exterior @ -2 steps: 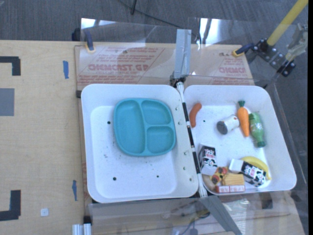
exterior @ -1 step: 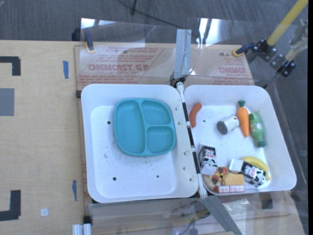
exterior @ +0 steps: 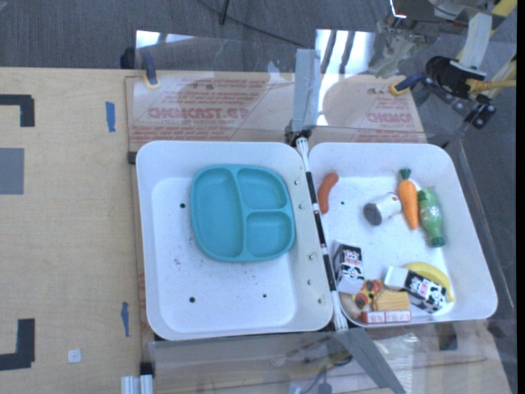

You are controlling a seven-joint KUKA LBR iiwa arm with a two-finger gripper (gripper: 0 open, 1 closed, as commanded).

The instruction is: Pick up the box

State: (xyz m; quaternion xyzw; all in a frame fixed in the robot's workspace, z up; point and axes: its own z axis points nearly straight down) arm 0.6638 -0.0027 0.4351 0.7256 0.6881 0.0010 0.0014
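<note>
A small black-and-white cow-print box lies in the right bin, close to the divider between the bins. A second cow-print box rests near the bin's front right corner, against a banana. The arm's wrist and gripper hang at the top right, beyond the far edge of the bins and well away from both boxes. Nothing is seen in the gripper.
The right bin also holds a red sausage, a white can, a carrot, a green bottle and yellow-red toy food. A teal divided plate lies in the left bin.
</note>
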